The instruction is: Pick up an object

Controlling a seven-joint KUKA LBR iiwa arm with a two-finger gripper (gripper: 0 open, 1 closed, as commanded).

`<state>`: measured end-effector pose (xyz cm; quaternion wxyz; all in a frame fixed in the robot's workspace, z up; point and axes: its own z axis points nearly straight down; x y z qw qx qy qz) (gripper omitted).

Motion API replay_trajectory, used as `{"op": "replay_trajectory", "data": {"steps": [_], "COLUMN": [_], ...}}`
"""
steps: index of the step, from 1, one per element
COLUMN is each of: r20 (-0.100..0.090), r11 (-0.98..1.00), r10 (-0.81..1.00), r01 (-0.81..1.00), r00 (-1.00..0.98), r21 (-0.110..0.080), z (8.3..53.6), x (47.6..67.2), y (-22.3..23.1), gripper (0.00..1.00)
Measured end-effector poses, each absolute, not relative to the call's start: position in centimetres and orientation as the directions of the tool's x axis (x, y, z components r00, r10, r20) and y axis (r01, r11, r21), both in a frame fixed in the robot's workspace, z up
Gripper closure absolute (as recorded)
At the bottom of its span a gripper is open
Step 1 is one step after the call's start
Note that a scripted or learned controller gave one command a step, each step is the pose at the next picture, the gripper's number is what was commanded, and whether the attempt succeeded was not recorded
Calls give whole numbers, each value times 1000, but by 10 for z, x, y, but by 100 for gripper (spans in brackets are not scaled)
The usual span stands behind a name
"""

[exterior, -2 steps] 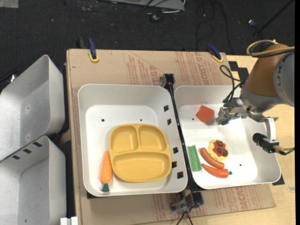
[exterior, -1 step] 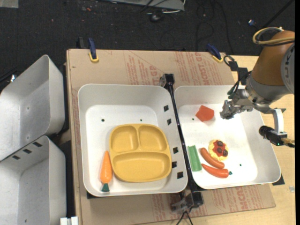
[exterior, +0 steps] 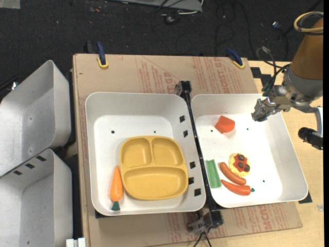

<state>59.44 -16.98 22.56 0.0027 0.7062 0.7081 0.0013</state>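
Observation:
The right bin (exterior: 288,161) holds a red block (exterior: 224,124) at its far side, a green stick (exterior: 212,173) by its left wall, a small yellow pizza slice (exterior: 240,163) and two red sausages (exterior: 234,181) near the front. My gripper (exterior: 260,111) hangs over the bin's far right part, to the right of the red block and apart from it. Nothing shows between its fingers.
The left bin (exterior: 97,138) carries a yellow divided plate (exterior: 153,167) and a toy carrot (exterior: 116,186) at the plate's left. Two spare white bins (exterior: 31,138) stand off the bench at the left. Cables lie on the dark floor behind.

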Motion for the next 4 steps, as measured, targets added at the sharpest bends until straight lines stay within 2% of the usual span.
{"op": "replay_trajectory", "data": {"steps": [1,3,4], "r20": [-1,1,2], "r11": [3,6,7], "r10": [1000,1000,1000], "r01": [1000,1000,1000], "r00": [-3,-6,-7], "r21": [2,-2,-2], "z": [223,220,224], "x": [595,581,563], "y": [-170,-77,-31], "gripper": [100,100,100]}}
